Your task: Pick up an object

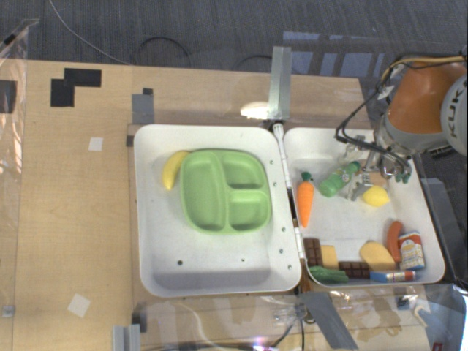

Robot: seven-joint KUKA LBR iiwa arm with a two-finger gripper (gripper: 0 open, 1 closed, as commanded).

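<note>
Gripper [363,183] sits by green bottle [338,180] and lemon [376,197] (right bin); finger state: can't tell. Prob. best to centre over bottle, then descend straight.

Single fixed cam overhead, tilted down at a slant, set back enough to frame both white bins [146,218] and surrounding bench [66,218]; arm [424,108] enters frame right.
</note>
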